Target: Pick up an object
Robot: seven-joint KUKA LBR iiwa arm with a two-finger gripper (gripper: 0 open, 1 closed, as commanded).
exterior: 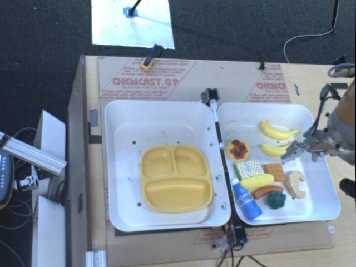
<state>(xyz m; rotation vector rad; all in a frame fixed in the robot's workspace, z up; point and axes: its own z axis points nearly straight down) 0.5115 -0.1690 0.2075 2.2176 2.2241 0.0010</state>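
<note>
Nearest the front of the right bin [325, 202] stand a blue bottle [246, 199], a green toy [276, 200], a red sausage [267, 191] and a tan pretzel-shaped piece [295, 183]. Behind them lie a corn cob [256, 181], a checkered block [248, 167] and a brown cracker [274, 171]. Farther back sit a small pizza [238, 148] and two bananas [276, 130]. The gripper [291, 152] hovers beside the lower banana, holding nothing; its opening cannot be judged. The left bin [119, 166] holds a yellow divided plate [176, 178].
</note>
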